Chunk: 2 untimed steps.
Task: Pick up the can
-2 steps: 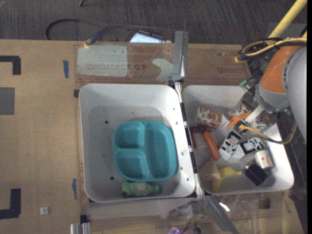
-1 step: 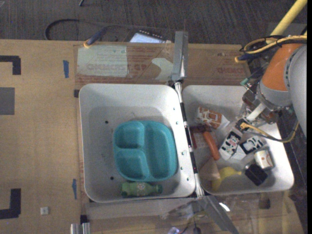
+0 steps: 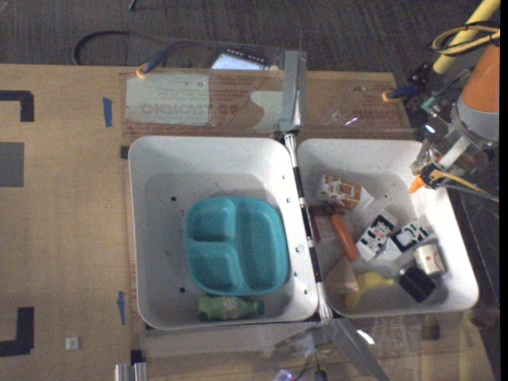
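Observation:
A green can [image 3: 230,307] lies on its side along the front wall of the left bin [image 3: 151,213], just in front of a teal divided plate [image 3: 236,244]. My gripper [image 3: 429,171] hangs over the far right corner of the right bin [image 3: 460,292], well away from the can and across the divider from it. A small orange tip shows at the gripper's lower edge. Nothing can be seen held there.
The right bin holds several items: a white and orange carton [image 3: 341,190], an orange-handled tool [image 3: 342,234], two black and white packs [image 3: 376,236], a small white cup [image 3: 429,259], a black block [image 3: 416,284] and a yellow piece [image 3: 370,282]. Cables hang near the arm.

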Each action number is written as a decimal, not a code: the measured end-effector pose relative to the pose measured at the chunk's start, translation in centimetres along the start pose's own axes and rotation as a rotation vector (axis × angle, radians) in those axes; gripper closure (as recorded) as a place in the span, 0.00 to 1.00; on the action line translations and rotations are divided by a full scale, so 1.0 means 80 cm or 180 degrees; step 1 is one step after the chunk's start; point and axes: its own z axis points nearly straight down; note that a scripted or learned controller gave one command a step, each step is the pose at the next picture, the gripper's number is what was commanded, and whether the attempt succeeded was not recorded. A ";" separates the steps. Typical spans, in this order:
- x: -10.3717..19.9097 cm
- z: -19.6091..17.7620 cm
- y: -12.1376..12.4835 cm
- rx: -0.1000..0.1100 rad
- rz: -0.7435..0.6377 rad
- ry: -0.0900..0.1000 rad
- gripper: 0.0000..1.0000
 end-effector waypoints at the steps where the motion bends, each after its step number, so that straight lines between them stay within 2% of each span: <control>1: 0.046 0.048 -0.076 0.0013 -0.0560 -0.0004 1.00; 2: 0.046 0.048 -0.075 0.0011 -0.0559 -0.0002 0.00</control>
